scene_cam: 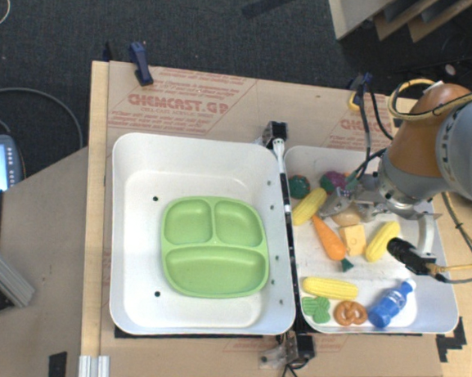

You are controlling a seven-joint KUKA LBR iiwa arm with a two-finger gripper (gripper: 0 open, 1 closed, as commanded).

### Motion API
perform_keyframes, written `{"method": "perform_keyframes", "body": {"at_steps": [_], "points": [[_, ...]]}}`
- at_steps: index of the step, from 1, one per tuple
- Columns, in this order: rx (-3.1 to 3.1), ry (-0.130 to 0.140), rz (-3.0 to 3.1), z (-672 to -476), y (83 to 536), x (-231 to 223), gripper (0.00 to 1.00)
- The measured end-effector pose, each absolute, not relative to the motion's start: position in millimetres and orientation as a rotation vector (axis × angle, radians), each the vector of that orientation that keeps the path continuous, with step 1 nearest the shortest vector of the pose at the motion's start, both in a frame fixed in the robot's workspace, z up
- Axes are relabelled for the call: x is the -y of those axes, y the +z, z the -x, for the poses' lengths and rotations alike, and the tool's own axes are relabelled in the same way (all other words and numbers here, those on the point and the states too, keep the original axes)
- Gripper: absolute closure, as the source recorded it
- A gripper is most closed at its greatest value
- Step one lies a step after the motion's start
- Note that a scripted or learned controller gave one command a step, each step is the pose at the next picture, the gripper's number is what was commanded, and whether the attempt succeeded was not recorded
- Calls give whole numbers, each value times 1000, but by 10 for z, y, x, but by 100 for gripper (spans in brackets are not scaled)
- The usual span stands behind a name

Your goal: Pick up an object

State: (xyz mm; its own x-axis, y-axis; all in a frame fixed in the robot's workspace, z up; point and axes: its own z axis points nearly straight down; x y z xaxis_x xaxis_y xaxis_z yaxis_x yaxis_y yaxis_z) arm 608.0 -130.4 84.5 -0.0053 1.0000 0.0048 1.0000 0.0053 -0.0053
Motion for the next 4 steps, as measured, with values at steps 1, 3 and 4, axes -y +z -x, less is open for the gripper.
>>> {"method": "perform_keyframes", "body": {"at_steps": [1,3,4], "points": [[2225,-1,2221,-6104,956,1357,100],[2208,44,2189,-6592,781,1122,0],[2205,40,2196,-6588,898,1132,100]]}}
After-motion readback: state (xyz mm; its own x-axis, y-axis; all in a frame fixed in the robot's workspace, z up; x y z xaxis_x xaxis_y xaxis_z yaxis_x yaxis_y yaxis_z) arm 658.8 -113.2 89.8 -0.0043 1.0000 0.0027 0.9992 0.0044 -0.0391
